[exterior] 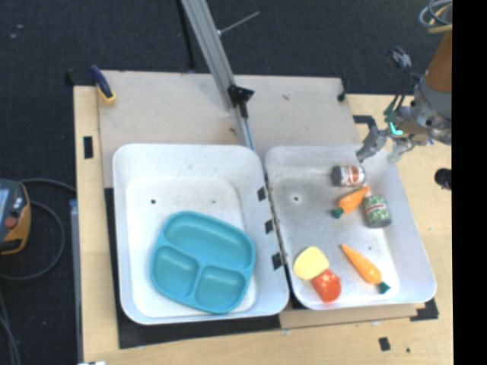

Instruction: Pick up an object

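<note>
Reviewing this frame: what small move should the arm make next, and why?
Probably lower the gripper slightly toward the small red-labelled can lying on its side just below it in the right white bin. The fingers appear spread with nothing between them, and that can is the closest object.

The arm (435, 90) is cut off at three o'clock; the small can's (348, 176) label is too blurred to read.

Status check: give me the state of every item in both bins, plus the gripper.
Gripper: open, above right bin's far edge, holding nothing.
Small can: lying on its side.
Green can: lying on its side.
Upper carrot: lying flat.
Lower carrot: lying flat.
Yellow piece: touching red piece.
Blue divided plate: right way up, left bin.
</note>
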Motion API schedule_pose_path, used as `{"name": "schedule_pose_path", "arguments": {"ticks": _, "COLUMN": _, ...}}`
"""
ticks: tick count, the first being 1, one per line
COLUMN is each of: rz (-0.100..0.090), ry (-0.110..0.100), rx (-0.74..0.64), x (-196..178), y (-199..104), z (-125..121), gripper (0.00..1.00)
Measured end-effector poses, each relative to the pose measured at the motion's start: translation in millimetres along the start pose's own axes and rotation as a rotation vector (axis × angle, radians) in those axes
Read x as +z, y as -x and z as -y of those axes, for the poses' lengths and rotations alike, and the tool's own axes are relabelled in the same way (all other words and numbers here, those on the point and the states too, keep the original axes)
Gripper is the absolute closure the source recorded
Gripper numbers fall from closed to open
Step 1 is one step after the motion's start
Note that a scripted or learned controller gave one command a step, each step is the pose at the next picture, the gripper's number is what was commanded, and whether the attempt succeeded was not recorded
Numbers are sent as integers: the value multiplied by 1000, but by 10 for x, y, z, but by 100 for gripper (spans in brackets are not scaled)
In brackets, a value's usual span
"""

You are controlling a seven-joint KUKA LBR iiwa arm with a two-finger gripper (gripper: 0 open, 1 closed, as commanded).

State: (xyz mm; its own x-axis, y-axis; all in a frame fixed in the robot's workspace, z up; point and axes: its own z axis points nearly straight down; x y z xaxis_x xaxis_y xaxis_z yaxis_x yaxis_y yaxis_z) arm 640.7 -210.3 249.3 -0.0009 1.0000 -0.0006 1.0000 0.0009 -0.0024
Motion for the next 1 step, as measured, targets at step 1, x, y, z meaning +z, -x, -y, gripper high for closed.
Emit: {"name": "schedule_pose_path", "arguments": {"ticks": 1, "rz": 1, "ry": 4, "rx": -1, "x": -21, "y": 0, "z": -9, "gripper": 0}}
